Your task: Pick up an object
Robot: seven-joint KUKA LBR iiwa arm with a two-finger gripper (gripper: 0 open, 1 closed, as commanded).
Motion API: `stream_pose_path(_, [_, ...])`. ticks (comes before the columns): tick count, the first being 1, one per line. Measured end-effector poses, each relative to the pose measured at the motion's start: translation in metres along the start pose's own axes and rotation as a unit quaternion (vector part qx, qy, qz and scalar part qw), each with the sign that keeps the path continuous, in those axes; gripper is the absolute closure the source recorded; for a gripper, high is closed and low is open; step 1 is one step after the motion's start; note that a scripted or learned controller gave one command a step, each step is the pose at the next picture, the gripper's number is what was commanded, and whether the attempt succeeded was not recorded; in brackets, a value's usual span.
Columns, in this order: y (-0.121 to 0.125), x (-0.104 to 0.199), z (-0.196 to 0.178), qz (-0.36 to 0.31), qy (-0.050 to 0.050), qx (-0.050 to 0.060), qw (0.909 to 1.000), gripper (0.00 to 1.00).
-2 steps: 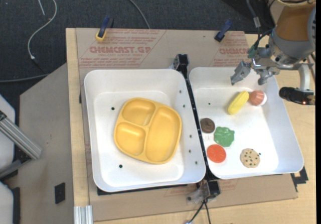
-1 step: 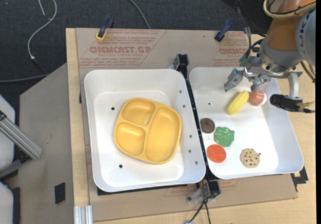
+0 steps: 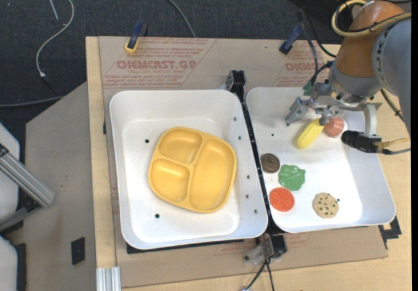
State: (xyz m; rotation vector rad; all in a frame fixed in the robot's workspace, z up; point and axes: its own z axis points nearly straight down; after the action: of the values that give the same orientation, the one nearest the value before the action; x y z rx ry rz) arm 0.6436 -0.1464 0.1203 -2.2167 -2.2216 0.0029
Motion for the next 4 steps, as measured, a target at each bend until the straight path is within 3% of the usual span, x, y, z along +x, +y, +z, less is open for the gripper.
stream_pose_path(1, [0.006, -0.001, 0.027, -0.001, -0.003, -0.009, 1.0, 0.0])
stream_pose_path(2, [0.007, 0.001, 0.016, -0.001, -0.002, -0.011, 0.9999, 1.0])
stream_pose_path(4, [0.016, -0.009, -0.075, 0.0, -0.001, -0.004, 1.0, 1.0])
